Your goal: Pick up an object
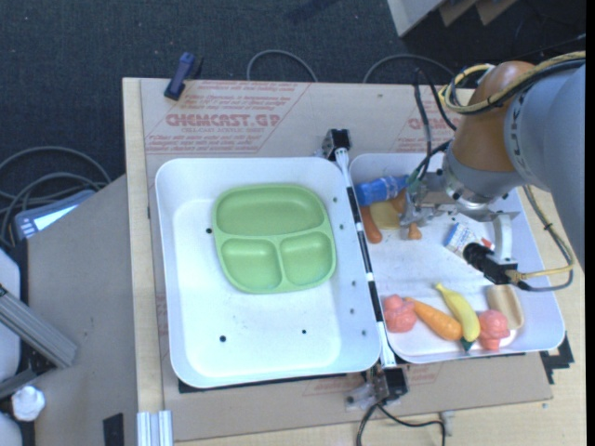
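My gripper (pixel 410 221) reaches down into the upper left part of the right bin (pixel 542 277), under the arm's orange band (pixel 483 119). It hangs just right of an orange sausage-like toy (pixel 373 223) and just below a blue bottle (pixel 376 190). A small orange piece (pixel 387 214) lies right beside the gripper. Along the bin's front lie a pink toy (pixel 400 313), a carrot (pixel 437 319), a banana (pixel 462 311), a red-pink fruit (pixel 494 327) and a tan bread piece (pixel 507 303). I see nothing clearly held.
The left bin (pixel 186 323) holds a green divided plate (pixel 274 237). A small blue and white packet (pixel 457 238) lies in the right bin beside the arm. A black clip (pixel 337 141) sits where the bins meet at the back. Cables loop behind the bench.
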